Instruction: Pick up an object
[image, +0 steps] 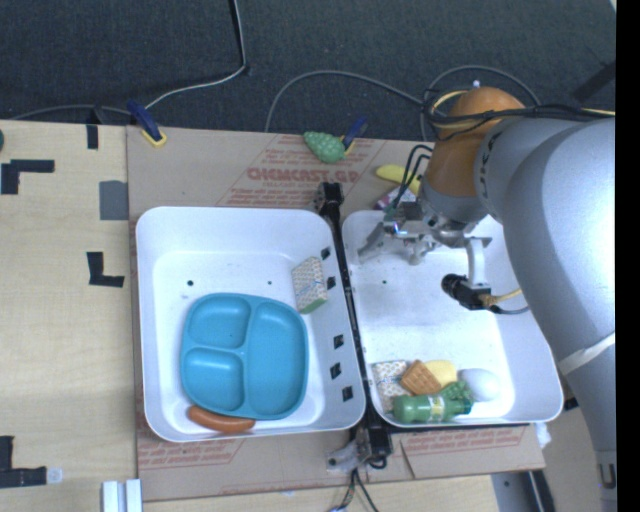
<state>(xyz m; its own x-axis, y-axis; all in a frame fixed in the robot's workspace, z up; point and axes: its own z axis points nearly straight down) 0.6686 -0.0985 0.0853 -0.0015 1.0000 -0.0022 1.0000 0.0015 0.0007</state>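
- Nearest you, the green bottle (430, 406) lies along the right bin's (520, 345) front edge.
- Your gripper (405, 238) hovers near that bin's back edge; nothing is lifted yet.

Red block lettering ran across the brown cardboard sheet (262, 178) beyond the bins, up and to the left of the fingers (400, 240); it seemed to read "CHEMCAST GP", though the letters were faint. More red print along the cardboard's near edge was too small to read.
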